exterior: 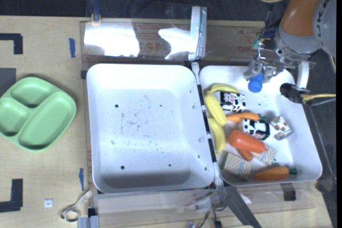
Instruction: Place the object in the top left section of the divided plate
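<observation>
The green divided plate [36, 112] lies on the bench at the far left, outside both bins, with its top left section [30, 89] bare. My gripper [258, 76] hangs over the back of the right bin [312, 160], far to the right of the plate. A small blue round object [255, 84] sits between the fingertips, just above the bin floor. The gripper is shut on it.
The right bin holds a banana [219, 89], a corn cob [215, 107], carrots [247, 141], two cow-patterned pieces [255, 128] and other small toys. The left bin [144, 125] lies between gripper and plate. A clear panel [144, 34] stands behind it.
</observation>
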Controlling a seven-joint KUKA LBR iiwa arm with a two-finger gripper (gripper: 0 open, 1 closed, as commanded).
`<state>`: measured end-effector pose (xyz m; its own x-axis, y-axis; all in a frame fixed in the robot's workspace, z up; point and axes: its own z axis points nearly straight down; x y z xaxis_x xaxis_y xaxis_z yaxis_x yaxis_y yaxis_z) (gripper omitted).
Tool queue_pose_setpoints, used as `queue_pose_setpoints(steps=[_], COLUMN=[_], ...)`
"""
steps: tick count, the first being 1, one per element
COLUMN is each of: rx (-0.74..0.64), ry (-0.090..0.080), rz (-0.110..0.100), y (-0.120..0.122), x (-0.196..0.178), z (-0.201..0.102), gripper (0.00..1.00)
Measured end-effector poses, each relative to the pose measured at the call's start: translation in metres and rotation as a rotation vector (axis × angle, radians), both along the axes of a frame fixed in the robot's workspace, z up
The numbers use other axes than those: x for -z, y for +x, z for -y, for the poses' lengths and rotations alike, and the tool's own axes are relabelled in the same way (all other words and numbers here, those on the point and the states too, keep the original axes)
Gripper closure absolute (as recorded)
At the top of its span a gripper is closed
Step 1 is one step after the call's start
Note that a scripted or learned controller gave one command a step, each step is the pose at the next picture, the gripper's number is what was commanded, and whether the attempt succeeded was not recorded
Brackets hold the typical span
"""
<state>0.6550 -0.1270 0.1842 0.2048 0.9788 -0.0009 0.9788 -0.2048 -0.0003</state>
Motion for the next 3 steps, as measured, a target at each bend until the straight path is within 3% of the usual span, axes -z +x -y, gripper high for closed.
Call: queue_pose_setpoints(steps=[1,2,3], rx=[0.0,0.212,0.153], ry=[0.0,0.002,0.002], rz=[0.0,-0.002,-0.002], y=[0.0,-0.037,-0.108], x=[0.0,0.0,0.0], z=[0.0,-0.083,-0.169], gripper=[0.0,0.0,0.0])
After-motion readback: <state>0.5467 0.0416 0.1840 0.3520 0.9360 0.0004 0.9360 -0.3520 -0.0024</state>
